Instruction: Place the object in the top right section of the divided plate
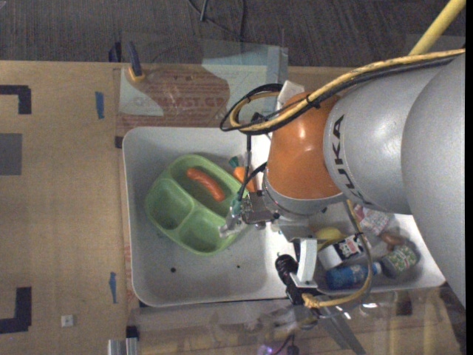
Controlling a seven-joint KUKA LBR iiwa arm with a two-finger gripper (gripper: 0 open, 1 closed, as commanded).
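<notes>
White bin (148, 272), green divided plate (177, 209), orange object (205, 183) left of gripper (235, 220), grip state unclear

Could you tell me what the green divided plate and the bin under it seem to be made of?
The plate looks like molded plastic: uniform light green, rounded dividers, a soft sheen. The bin looks like smooth white plastic with rounded corners and a thin rim, though painted metal cannot be ruled out.

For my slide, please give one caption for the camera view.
KUKA arm over two white bins; green divided plate holds an orange sausage.
</notes>
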